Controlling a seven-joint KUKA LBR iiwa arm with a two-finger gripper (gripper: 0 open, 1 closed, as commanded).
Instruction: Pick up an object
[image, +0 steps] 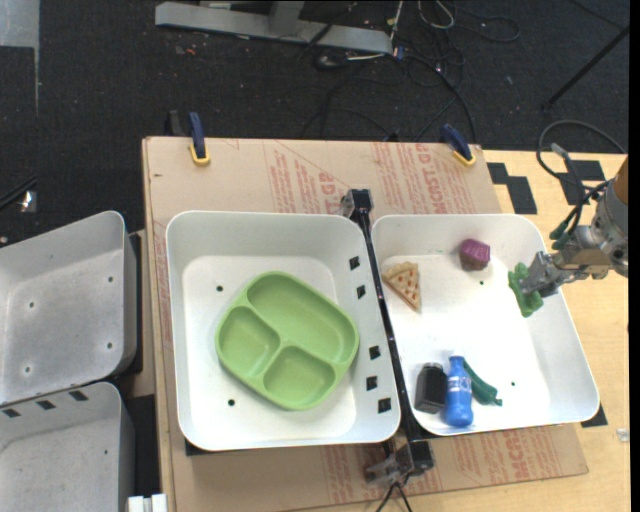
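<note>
My end effector (540, 283) sits at the right rim of the right bin (560, 340), coming in from the right side of the camera view. A green thing (524, 290) hangs at its tip, just over the rim, and it looks pinched between my fingers, though at this size I cannot make out how far they stand apart. I judge the grasp step to be in hand, with the lift not yet proven.

Other candidates lie in the same bin: a purple piece (475, 253) near the back, a tan wedge (404, 285) beside the divider, and at the front a blue bottle (458, 392) touching a black block (431, 389). The left bin (190, 300) carries a green divided plate (288, 341).

Next I should rise straight up, slowly, and check that the green thing comes clear of the rim.
</note>
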